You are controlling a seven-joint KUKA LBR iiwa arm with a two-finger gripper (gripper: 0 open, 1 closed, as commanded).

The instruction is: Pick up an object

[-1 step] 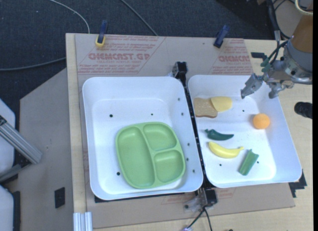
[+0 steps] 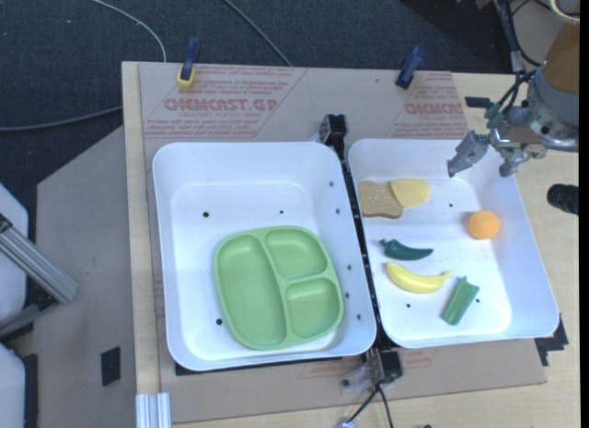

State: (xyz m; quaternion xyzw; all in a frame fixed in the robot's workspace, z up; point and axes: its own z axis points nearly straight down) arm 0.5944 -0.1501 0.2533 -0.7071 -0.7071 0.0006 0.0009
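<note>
My gripper (image 2: 486, 161) hangs over the far edge of the right bin (image 2: 534, 274); its fingers are spread open with nothing between them. Below it in that bin lie an orange ball (image 2: 484, 225), a brown bread slice (image 2: 378, 199) with a pale yellow piece (image 2: 410, 191) touching it, a dark green pepper (image 2: 405, 250), a yellow banana (image 2: 419, 279) and a green oblong piece (image 2: 459, 301). The orange ball is the closest item, a little nearer the camera than the gripper.
The left bin (image 2: 184, 187) holds a light green divided plate (image 2: 278, 284). Black clips (image 2: 333, 127) join the two bins at their shared wall. Blue clamps (image 2: 409, 67) pin the cardboard at the far edge. The arm's body (image 2: 561, 76) stands at the right.
</note>
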